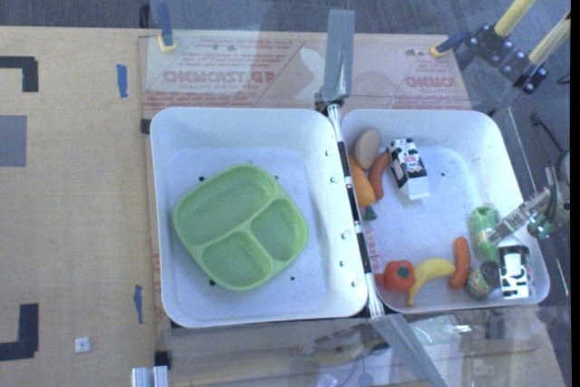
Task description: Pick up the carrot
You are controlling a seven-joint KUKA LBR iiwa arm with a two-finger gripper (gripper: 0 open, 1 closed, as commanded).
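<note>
The carrot (362,185) is orange with a green stem end and lies along the left wall of the right bin (435,124), stem toward the front. A red-orange sausage (378,175) lies against its right side, and a beige egg-shaped piece (366,146) sits just behind it. My gripper (523,217) reaches in at the bin's right rim, far to the right of the carrot and beside a green item (483,222). Nothing shows held in it.
A black-and-white milk carton (410,168) stands right of the sausage. Along the front of the right bin lie a red pepper (398,274), a banana (432,271), another sausage (461,260), a can (479,280) and a black-and-white box (514,273). The left bin (181,131) holds a green divided plate (239,226).
</note>
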